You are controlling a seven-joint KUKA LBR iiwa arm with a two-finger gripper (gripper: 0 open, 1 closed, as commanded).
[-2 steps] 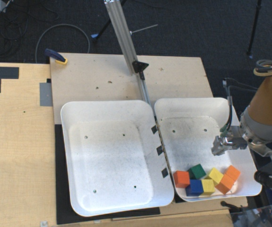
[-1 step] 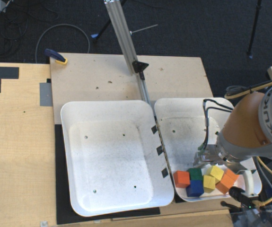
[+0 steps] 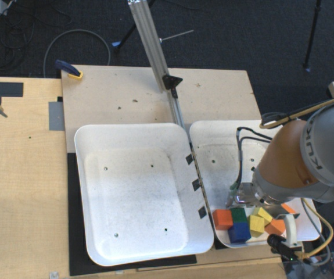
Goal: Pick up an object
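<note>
A dark carpeted floor (image 3: 236, 34) crossed by loose cables surrounded a pale wooden bench (image 3: 155, 95), seen from above at a slant. An aluminium rail (image 3: 152, 42) ran diagonally from the top of the view down to the seam between two shallow white bins. A blue-handled clamp (image 3: 68, 68) gripped the bench's far left corner.

The left bin (image 3: 97, 156) showed a bare, lightly speckled floor. The right bin (image 3: 213, 141) held a cluster of small blocks crowded into its near corner: an orange block (image 3: 222, 218) nearest the dividing wall, a green block (image 3: 239, 215) just beside it, a blue block (image 3: 240, 232) in front of both, and a yellow block (image 3: 257, 224) to their right. A further yellow block (image 3: 265, 213) and an orange block (image 3: 277, 226) lay partly under the arm.

The arm (image 3: 320, 150) reached in from the right, its orange band (image 3: 286, 156) standing over the right bin. The gripper (image 3: 240, 199) hung directly above the block cluster, close to the green block. The wrist housing hid its tips, so the state of the tool could not be told, and no block was seen lifted clear of the bin floor.
</note>
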